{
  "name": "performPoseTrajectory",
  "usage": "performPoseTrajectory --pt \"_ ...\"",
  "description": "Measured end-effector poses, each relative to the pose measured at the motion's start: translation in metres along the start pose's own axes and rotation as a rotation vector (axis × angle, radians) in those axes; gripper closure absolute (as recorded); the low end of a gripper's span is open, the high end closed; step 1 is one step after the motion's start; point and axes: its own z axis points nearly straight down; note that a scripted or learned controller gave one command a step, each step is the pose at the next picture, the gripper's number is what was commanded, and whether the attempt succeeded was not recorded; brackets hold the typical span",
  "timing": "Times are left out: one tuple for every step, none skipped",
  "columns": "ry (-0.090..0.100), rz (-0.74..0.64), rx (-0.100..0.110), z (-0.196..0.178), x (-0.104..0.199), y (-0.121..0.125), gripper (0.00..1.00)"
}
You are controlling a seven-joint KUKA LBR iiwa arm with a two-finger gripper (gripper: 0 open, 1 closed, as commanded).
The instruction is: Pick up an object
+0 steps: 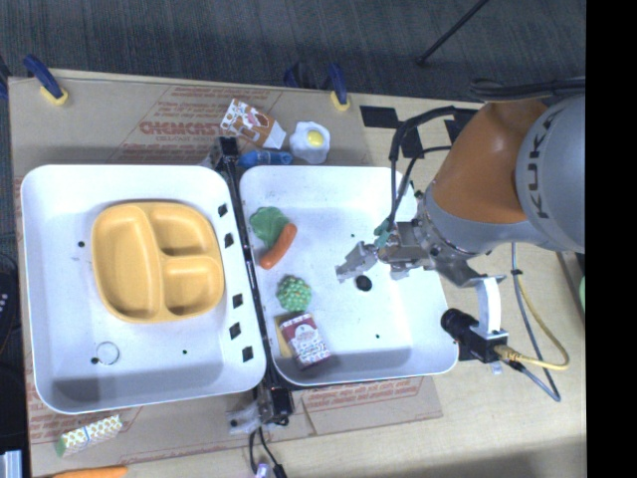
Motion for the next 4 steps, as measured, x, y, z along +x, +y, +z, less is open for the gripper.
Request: performPoseTrajectory --pt "0.0 0.063 0.002 0.095 0.032 0.024 0.0" --pt "-0.001 0.157 0.0 0.136 0.032 0.132 0.0" --pt "0.0 0.153 0.002 0.126 0.032 0.132 1.0" --pt "0.0 0.153 0.002 0.126 0.032 0.132 0.0"
